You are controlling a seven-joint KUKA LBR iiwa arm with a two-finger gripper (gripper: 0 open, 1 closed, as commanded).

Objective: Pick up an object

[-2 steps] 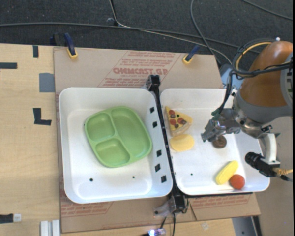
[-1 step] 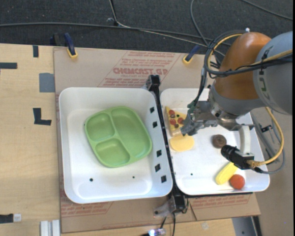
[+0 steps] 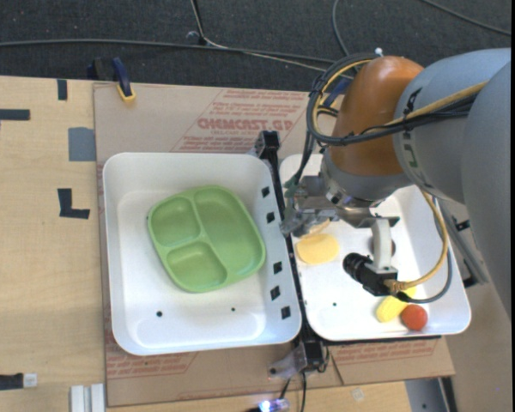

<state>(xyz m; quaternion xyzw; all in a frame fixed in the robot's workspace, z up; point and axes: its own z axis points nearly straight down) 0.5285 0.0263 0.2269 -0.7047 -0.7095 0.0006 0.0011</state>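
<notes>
My gripper (image 3: 307,216) hangs low over the left part of the right bin (image 3: 438,320), close to the wall between the two bins. A pale yellow rounded object (image 3: 318,248) lies on the bin floor just below and to the right of the gripper; whether they touch is unclear. A small yellow piece (image 3: 388,310) and an orange-red ball (image 3: 415,317) sit side by side in the bin's near right corner. The bulk of the arm hides the far part of this bin.
The left bin (image 3: 120,230) holds a green divided plate (image 3: 206,238) lying flat near its middle. Both bins rest on a cardboard sheet (image 3: 232,118). Black clips (image 3: 276,269) line the wall between the bins.
</notes>
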